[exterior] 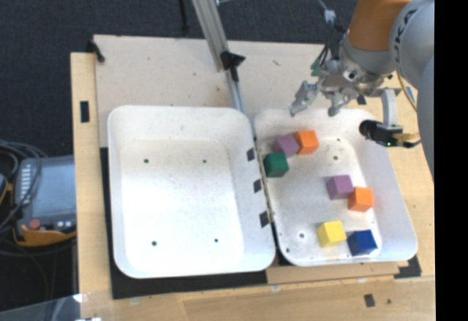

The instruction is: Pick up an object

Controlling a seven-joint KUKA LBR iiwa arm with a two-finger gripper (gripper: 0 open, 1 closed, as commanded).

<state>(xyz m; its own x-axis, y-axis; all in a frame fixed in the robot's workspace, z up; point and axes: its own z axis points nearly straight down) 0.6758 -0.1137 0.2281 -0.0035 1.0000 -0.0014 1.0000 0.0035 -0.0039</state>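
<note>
The desk (168, 67) carries two white bins. The left bin (186, 191) gives wide bare floor. The right bin (398, 228) holds seven cubes: a purple cube (287, 144) touching an orange cube (308, 141) near its far edge, a green cube (276, 164) against its left wall, another purple cube (339, 186), another orange cube (360, 199), then a yellow cube (331, 232) and a blue cube (362, 242) at the near edge. The gripper (319, 102) hangs above the far rim, fingers spread, gripping nothing.

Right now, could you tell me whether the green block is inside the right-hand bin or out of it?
Inside. The green block rests on the floor of the right bin, close against its left wall, beside the purple block.
</note>
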